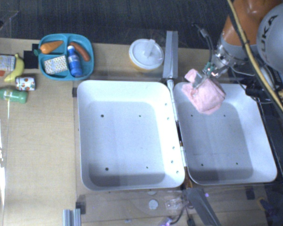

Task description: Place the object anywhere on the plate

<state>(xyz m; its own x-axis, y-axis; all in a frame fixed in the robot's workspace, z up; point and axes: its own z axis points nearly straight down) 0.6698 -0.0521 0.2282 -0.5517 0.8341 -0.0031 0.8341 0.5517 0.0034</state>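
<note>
From above, we saw our gripper (pixel 203 77) over the right bin (pixel 245 140), near its back edge. Its fingers pinched the top of a soft pink cloth (pixel 206 96), which hung down from them. We think the carrying step was in hand. Next we would need to find the plate and lower the cloth onto it, then let go.
</note>
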